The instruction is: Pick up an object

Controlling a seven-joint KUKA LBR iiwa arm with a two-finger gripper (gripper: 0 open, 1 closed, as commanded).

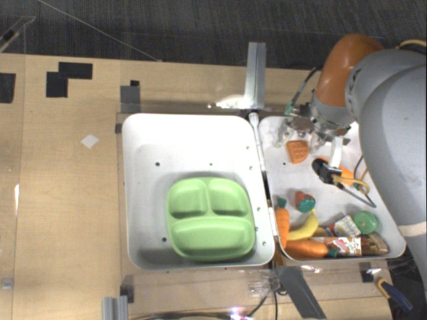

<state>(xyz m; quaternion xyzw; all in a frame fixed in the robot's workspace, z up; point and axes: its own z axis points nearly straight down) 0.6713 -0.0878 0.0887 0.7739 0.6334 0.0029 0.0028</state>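
Note:
My gripper (301, 133) hangs over the far end of the right bin (283, 129), close to its left wall. Just below it, on the bin floor or barely above it, is a small orange block (298, 152). I cannot tell whether the gripper touches the block. At the near end of the same bin lie a carrot (282, 223), a banana (305, 228), a fat orange vegetable (307, 249), a small red and teal toy (304, 201), a green round lid (365, 222) and a printed packet (346, 245).
The left bin (147, 152) holds a green divided plate (210, 217) toward its near side. A metal post (255, 72) stands behind the wall between the two bins. The grey arm (390, 132) covers the right bin's right side.

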